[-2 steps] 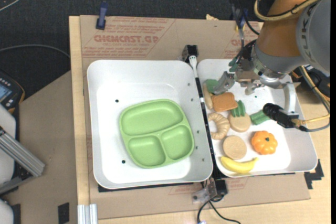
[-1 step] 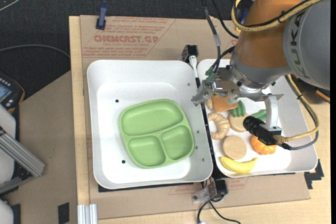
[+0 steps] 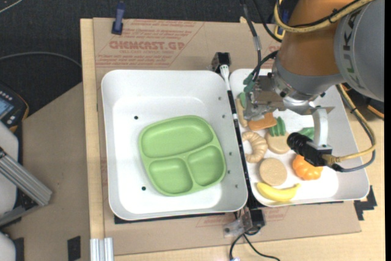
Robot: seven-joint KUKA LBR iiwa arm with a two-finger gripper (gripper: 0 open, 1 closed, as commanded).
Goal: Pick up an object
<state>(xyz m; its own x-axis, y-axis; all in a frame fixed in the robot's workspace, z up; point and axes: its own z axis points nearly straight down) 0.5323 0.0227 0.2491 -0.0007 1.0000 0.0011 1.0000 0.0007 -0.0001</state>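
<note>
Nearest the camera, a banana (image 3: 276, 192) lies at six o'clock in my right bin (image 3: 348, 187); my jaws (image 3: 264, 108), grip state unclear, hang over crowded toy food at ten o'clock, where neighbours could jam or deflect a grasp.

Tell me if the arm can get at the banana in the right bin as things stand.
Probably yes. The banana lies at the near edge of the right bin with nothing on top of it. A round cracker sits just behind it, and the tool hangs farther back over the other food.
</note>
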